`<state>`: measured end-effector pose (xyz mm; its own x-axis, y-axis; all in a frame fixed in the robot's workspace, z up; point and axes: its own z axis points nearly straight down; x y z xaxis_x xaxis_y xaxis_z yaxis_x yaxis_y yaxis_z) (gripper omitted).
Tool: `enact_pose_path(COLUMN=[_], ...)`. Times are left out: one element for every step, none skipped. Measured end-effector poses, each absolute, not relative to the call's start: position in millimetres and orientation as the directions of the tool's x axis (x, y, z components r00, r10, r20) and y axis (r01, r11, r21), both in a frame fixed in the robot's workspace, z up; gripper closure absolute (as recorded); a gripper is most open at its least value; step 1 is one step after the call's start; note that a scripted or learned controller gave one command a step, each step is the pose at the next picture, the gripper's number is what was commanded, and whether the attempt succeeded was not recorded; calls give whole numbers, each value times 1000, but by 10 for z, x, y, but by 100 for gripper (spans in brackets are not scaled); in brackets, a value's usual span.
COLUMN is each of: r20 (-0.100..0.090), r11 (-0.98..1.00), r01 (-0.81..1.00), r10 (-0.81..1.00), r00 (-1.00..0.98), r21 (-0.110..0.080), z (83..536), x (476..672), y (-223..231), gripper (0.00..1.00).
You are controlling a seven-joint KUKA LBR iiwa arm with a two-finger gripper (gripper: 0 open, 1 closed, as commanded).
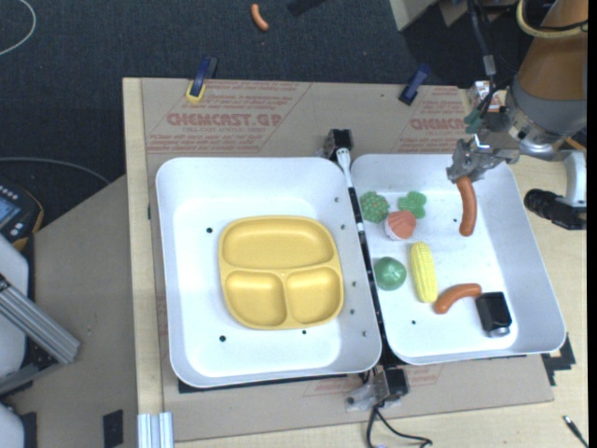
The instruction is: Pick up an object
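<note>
Black block (493,312) foremost, sausage (466,207) — in tool (469,168)

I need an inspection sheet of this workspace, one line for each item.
Surface: two white bins, left bin and right bin, on a bench.
Job's things: right bin holds a hanging sausage, a lying sausage, corn, broccoli, a black block.
Clutter: yellow divided tray in left bin.
Grippers: pincer at the upper end of the hanging sausage; grip cannot be told.
Cables: black cable by the arm.
Surroundings: orange piece on dark floor.
</note>
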<state>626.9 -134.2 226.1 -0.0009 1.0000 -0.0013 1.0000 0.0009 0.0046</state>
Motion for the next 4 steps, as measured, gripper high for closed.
enact_pose_path(r20=[3, 3, 3, 2], r11=[5, 4, 5, 5], r01=[1000, 1000, 1000, 1000], r10=[1000, 1000, 1000, 1000], r00=[-5, -4, -5, -5], r21=[-3, -5, -4, -5], z=[2293, 2257, 2346, 2317], x=[5932, 5547, 5252, 5013], y=[-809, -333, 163, 571], gripper=[100, 100, 100, 100])
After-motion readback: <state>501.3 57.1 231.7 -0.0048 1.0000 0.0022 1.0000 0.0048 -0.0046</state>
